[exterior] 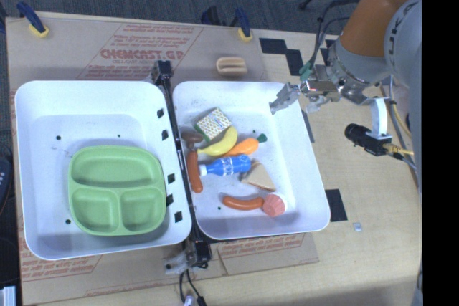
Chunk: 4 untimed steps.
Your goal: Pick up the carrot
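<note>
Presently, in the camera view, we are looking down on two white bins clipped side by side. The left bin (pixel 36 118) is carrying a green divided plate (pixel 116 190), lying flat. The right bin (pixel 301 168) is holding the clutter: the carrot (pixel 244 147) is lying near the middle, its green tip pointing toward the right wall, touching the banana (pixel 219 142) on its left and sitting just above the blue bottle (pixel 226 168).

A patterned block (pixel 213 123) is resting above the banana; two sausages (pixel 243 202) and a wedge (pixel 259 179) are lying lower down. We are judging the crowding as the difficulty: a descent on the carrot is risking the banana too.

The gripper (pixel 283 100) is hovering over the right bin's upper right rim, well apart from the carrot, and is carrying nothing that we are seeing. How far it is open we cannot tell. We are reading this as the approach not yet begun.
</note>
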Motion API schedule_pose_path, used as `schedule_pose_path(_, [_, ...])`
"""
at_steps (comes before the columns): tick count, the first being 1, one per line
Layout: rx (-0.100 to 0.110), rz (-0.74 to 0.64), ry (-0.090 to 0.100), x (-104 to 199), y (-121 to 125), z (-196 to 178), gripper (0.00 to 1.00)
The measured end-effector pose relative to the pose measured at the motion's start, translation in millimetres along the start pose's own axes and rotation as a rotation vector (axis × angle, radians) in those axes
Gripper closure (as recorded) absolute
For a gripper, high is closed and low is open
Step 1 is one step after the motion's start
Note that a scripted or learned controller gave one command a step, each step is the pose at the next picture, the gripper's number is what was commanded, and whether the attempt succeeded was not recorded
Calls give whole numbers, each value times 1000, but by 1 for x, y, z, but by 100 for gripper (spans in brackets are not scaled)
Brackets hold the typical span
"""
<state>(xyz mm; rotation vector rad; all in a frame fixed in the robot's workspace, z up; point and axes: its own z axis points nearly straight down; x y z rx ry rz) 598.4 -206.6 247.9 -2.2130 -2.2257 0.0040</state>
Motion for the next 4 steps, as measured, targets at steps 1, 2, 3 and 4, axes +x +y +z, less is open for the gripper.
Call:
schedule_pose_path(1, [1, -158, 1, 9, -8, 107, 0])
schedule_pose_path(2, [1, -117, 1, 46, -18, 157, 0])
schedule_pose_path(3, [2, -120, 1, 46, -17, 146, 100])
schedule_pose_path(4, [-3, -266, -1, 64, -28, 105, 100])
